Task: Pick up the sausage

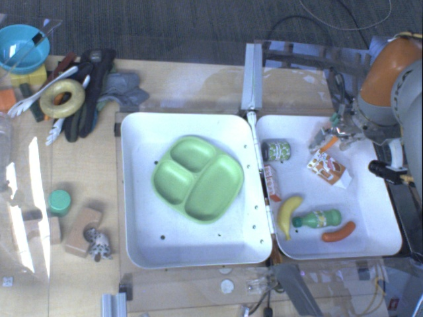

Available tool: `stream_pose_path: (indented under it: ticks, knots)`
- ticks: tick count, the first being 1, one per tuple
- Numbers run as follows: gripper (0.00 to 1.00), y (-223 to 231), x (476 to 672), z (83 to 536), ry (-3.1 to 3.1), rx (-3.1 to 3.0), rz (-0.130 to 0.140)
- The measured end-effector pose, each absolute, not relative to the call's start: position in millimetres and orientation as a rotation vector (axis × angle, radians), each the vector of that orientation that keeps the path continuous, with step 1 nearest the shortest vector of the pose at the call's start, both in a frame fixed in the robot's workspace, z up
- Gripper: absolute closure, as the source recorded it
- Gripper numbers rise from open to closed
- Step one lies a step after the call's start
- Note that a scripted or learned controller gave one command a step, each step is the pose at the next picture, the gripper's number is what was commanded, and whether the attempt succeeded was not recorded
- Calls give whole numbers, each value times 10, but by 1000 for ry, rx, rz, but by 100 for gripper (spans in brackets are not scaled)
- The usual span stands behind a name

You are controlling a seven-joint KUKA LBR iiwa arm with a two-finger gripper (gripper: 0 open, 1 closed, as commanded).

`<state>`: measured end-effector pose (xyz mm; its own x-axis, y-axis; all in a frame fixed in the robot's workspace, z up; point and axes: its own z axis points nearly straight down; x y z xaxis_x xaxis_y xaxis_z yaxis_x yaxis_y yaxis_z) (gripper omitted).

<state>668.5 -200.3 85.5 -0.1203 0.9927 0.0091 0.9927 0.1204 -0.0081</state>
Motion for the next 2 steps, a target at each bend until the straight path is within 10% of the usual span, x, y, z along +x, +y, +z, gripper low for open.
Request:
stream_pose_path:
  ticks: [1, 2]
  knots:
    - [0, -1016, 6703, 865, -1996, -2430, -6]
    - [100, -1011, 6725, 1012, -2007, -2427, -10]
